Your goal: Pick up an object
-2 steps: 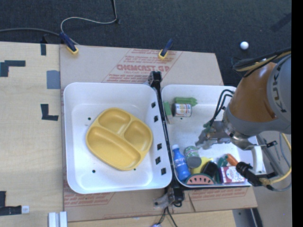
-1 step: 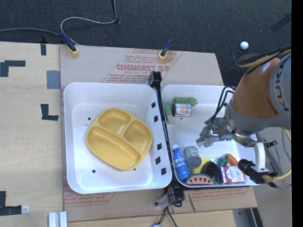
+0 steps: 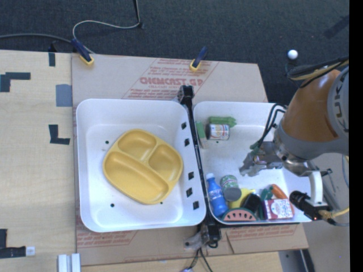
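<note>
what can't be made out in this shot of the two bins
- Gripper, camera view: small and blurred against the right bin; nothing visible between the fingers.
- Can: label too small to read.
- Green item behind the can: partly hidden by it, identity unclear.
- Pile by the blue bottle: items overlap, and the arm covers that bin's right side.

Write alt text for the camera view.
A grey and orange arm reaches from the right, its gripper above the right bin, which holds a small can, a blue bottle and toy food along its near edge. The left bin holds a yellow divided tray.
</note>
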Controlling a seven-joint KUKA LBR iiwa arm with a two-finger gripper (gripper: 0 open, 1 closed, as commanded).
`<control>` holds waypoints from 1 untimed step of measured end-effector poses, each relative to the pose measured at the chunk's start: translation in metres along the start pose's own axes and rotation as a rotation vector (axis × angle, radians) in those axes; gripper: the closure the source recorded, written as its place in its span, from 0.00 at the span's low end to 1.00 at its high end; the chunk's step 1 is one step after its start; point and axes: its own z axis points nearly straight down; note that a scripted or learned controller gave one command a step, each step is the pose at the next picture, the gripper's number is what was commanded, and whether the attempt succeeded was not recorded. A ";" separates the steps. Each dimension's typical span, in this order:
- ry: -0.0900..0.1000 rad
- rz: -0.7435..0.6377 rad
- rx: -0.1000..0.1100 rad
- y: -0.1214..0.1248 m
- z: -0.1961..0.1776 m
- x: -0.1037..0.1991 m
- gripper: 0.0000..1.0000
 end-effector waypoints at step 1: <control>0.000 0.001 0.002 0.000 0.017 0.012 1.00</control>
